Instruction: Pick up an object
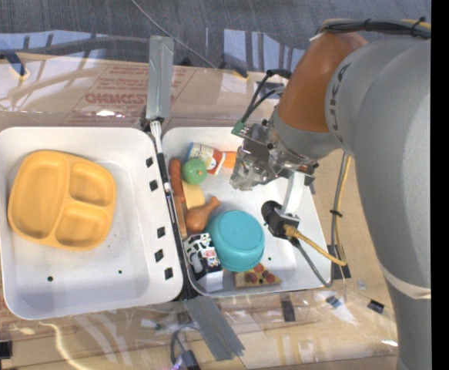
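Several objects crowd the right-hand shallow white bin: a round teal plastic bowl turned upside down, a green toy apple, a brown toy drumstick, a long orange-brown sausage shape and a black-and-white patterned item. The end effector hangs low over the bin's upper middle, just right of the apple; whether it is open or closed I cannot tell. The risk is a miss: descending there, it may close on bare floor, or nudge the apple aside. The left-hand white bin holds a yellow divided plastic tray.
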`<action>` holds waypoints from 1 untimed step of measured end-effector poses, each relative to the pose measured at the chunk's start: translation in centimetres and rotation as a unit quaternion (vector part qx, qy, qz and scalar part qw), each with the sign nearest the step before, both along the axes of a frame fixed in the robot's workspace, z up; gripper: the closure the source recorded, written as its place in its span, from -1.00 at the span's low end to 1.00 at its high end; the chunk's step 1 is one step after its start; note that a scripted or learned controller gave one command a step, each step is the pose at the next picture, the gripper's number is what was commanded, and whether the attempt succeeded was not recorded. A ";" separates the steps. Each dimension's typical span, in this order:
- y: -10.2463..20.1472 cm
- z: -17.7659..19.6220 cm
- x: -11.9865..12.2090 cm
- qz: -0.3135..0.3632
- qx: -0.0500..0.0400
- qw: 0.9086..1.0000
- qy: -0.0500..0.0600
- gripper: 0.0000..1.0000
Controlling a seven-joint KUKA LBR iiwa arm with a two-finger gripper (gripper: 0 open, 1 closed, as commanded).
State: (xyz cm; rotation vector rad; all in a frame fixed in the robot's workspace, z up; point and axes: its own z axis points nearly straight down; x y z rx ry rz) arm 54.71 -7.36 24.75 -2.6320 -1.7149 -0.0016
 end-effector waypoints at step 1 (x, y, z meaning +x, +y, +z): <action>9.5 -5.9 2.7 -0.054 0.000 0.998 0.006 1.00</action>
